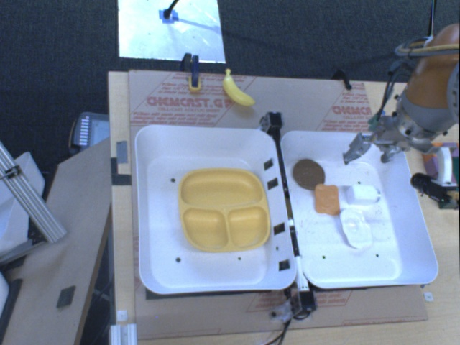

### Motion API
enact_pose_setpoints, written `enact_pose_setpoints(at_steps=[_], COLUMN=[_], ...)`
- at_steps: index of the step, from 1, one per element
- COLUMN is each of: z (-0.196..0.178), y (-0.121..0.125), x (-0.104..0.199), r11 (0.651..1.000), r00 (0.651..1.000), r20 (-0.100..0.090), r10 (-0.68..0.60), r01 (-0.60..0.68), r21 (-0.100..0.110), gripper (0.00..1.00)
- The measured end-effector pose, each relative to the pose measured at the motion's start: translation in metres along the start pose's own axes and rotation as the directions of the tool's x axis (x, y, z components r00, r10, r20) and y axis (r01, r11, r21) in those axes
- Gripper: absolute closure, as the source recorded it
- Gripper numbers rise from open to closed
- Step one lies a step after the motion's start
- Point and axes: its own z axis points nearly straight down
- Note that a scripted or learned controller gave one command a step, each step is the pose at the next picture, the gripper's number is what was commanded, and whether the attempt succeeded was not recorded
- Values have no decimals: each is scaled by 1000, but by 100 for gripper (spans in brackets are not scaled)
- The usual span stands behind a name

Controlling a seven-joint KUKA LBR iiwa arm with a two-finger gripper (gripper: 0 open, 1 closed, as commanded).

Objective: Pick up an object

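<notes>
The right bin (410,264) holds a round brown disc (308,172), an orange block (327,199), a small white block (362,192) and a white lumpy piece (356,229). My gripper (374,152) hangs above the bin's far right part, beyond the white block and to the right of the brown disc. Its two fingers are spread apart and nothing sits between them. A yellow three-compartment tray (221,209) lies in the left bin (154,264).
A yellow banana (237,91) lies on the cardboard behind the bins, beside a yellow clamp (194,74). A black divider with clips (282,200) runs between the two bins. A shiny metal sheet (169,20) sits at the back. Dark objects stand at the bench's right edge (435,185).
</notes>
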Motion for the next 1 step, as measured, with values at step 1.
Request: enact_pose_setpoints(at_steps=[1], z=[-8], y=[3], x=[0], r11=[1000], r00=[1000], r20=[2], r10=[-3], r01=[3], r21=[-13], gripper=[0])
